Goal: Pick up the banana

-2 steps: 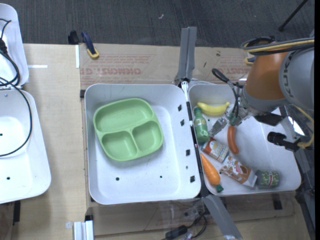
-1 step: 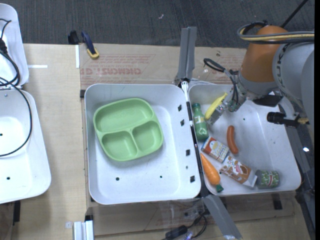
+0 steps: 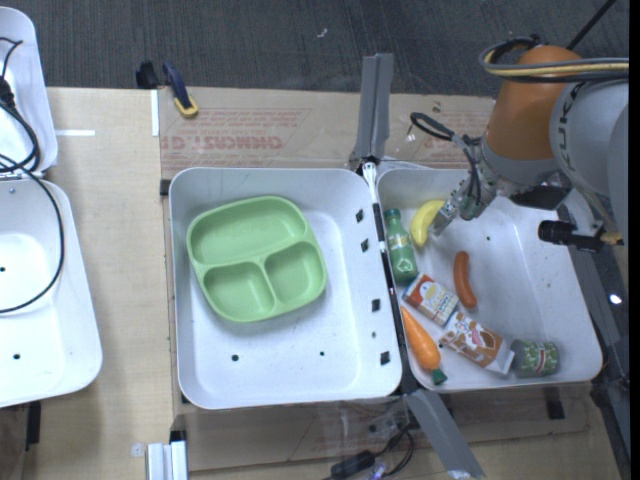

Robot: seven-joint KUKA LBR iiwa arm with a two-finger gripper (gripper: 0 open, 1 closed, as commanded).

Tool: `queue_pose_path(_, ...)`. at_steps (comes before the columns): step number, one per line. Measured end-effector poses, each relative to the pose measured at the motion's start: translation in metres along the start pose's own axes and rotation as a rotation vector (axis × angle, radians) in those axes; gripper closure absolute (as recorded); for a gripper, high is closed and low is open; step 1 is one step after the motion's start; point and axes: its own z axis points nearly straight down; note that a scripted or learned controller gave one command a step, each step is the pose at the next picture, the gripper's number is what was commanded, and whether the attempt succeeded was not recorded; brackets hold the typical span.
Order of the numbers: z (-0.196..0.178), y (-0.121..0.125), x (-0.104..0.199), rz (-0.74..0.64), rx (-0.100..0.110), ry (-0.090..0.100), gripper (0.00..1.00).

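Where angled down, end effector (image 3: 447, 214) beside banana (image 3: 427, 221)

Two bins are set side by side. In the left bin (image 3: 200, 368) a divided tray (image 3: 257, 258) is placed. In the right bin (image 3: 560, 298) a banana (image 3: 426, 221) is found at the far left, a bottle (image 3: 399, 248) just left of it, the gripper (image 3: 452, 214) just right of it. Nearer the front, a sausage (image 3: 464, 279), two cartons (image 3: 431, 299), a carrot (image 3: 422, 344) and a can (image 3: 536, 358) are laid.

So the count here: 2 white bins, the left bin (image 3: 190, 298) and the right bin (image 3: 560, 298). 1 green divided plate (image 3: 257, 258), 1 banana (image 3: 425, 222), 1 green bottle (image 3: 400, 247), 1 sausage (image 3: 464, 279), 1 carrot (image 3: 422, 343), 2 snack packets (image 3: 432, 299) (image 3: 472, 344) and 1 small green can (image 3: 535, 358).
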Motion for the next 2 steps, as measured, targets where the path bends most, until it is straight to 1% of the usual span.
queue_pose_path(1,-0.1359,-0.0496,-0.0042,0.014,-0.006,-0.004,1.00)
queue_pose_path(2,-0.1349,-0.0497,-0.0037,0.014,-0.005,-0.002,0.00)
